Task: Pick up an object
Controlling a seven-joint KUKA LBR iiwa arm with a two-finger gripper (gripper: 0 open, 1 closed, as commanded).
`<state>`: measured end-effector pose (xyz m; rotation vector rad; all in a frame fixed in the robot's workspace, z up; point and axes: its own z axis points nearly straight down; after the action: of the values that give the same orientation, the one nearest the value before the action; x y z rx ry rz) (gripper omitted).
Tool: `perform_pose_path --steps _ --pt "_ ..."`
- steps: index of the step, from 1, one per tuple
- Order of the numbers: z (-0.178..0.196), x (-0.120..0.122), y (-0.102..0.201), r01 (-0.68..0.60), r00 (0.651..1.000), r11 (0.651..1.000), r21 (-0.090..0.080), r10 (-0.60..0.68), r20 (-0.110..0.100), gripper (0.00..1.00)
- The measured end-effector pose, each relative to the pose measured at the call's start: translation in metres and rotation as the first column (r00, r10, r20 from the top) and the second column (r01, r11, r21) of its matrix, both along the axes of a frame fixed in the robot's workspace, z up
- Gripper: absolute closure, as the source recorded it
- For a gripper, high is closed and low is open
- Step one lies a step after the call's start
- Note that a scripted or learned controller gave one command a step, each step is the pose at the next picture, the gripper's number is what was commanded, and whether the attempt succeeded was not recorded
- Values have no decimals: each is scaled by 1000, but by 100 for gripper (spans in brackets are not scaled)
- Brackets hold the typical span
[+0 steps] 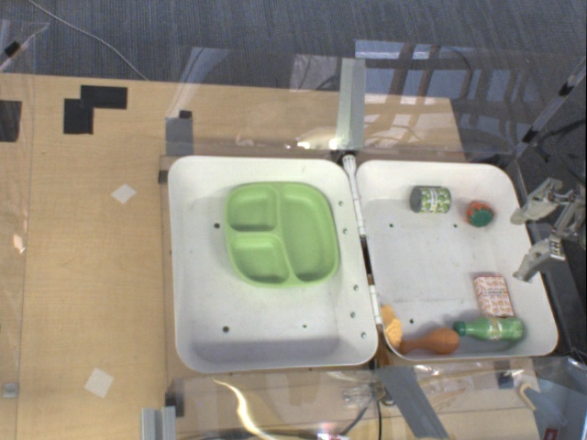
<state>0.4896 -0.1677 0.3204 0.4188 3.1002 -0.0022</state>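
My gripper (pixel 539 229) hangs at the right rim of the right bin (pixel 431 255), open, with nothing between its fingers. Several small objects lie in that bin. A green-labelled can (pixel 429 200) rests on its side at the back, and a red and green fruit (pixel 480 214) sits just left of the upper finger. A pink packet (pixel 492 295) lies below and left of the lower finger. A green bottle (pixel 489 330) lies along the front wall, with an orange gourd-shaped toy (pixel 431 341) and a yellow piece (pixel 390 321) in the front left corner.
The left bin (pixel 197 273) holds a green divided plate (pixel 279 233). A metal post (pixel 351 108) stands behind the seam between the bins. Wooden bench top (pixel 83 246) stretches to the left, with black marks (pixel 92 106) at the back.
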Motion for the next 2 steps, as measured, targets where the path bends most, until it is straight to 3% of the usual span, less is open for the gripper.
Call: perform_pose_path --steps 1,2 --pt "-223 1 -9 -107 994 994 -1 107 -2 0" --pt "-29 10 -40 -140 990 990 -8 140 7 0"
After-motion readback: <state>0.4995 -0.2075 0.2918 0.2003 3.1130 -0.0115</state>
